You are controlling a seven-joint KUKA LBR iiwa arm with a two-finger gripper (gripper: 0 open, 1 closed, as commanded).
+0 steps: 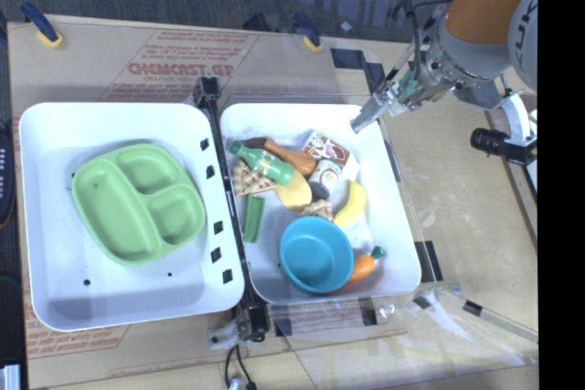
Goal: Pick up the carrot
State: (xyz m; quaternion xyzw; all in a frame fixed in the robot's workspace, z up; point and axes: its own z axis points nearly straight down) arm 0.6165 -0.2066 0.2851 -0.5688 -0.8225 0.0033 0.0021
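Hanging above the far right corner of the right bin, the end effector is seen from the side, and I cannot tell if it is open or closed; nothing is visible in its grip. It is well apart from the carrot, which lies at the near right corner of the same bin, with its green top pointing toward the right wall.

The carrot is pressed against the blue bowl, and the bowl's rim hides part of its orange body. This explains, I think, why the carrot is difficult: on one side there is the bowl, on the other side the wall of the bin, so there is little free room for a grasp.

The other toys are crowded in the middle and far part of the bin: a yellow banana just beyond the bowl, a green bottle, a small printed box and a green stick near the left wall. The left bin holds a green divided plate.

In my judgement the pick is not yet begun. The arm should travel toward the near corner and descend along the free part of the carrot, near its leafy end. One risk is that it touches the bowl and pushes the carrot under the rim, or closes on nothing.
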